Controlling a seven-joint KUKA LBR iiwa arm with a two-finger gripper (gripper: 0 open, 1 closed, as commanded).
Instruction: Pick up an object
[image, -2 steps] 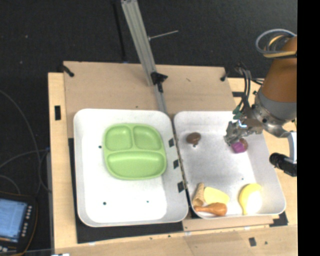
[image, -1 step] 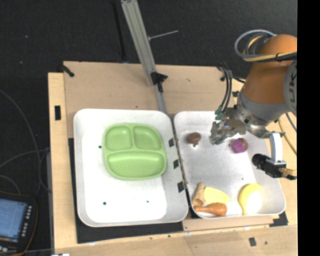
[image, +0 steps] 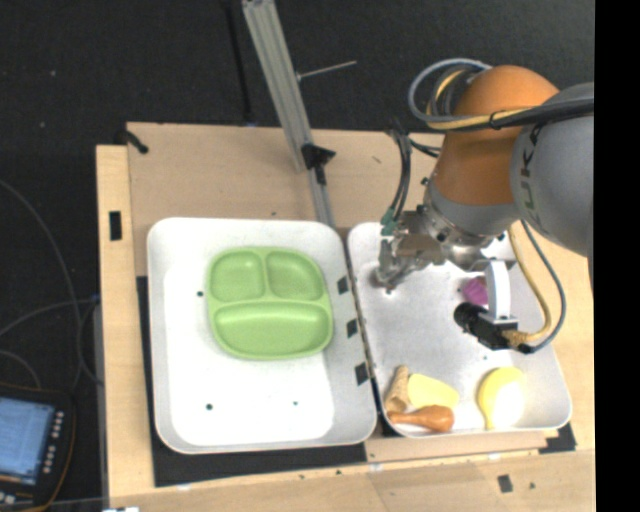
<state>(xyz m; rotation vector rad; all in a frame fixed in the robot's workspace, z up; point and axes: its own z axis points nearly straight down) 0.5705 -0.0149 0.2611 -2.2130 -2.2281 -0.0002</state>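
Note:
My gripper (image: 386, 280) hangs over the upper left part of the right bin (image: 420, 340), its fingers pointing down at bare bin floor. Nothing shows between them. A magenta object (image: 475, 291) lies to the right, partly hidden by the arm's white and black fittings. Along the bin's front edge lie a beige piece (image: 399, 385), a pale yellow wedge (image: 433, 390), an orange carrot-like piece (image: 425, 418) and a yellow lemon-like object (image: 501, 395). These are well below the gripper and apart from it.
The left bin (image: 180, 400) holds a green three-compartment plate (image: 269, 303). A grey metal pole (image: 290, 110) slants up from between the bins at the back. The grey and orange arm (image: 500, 130) covers the right bin's upper right.

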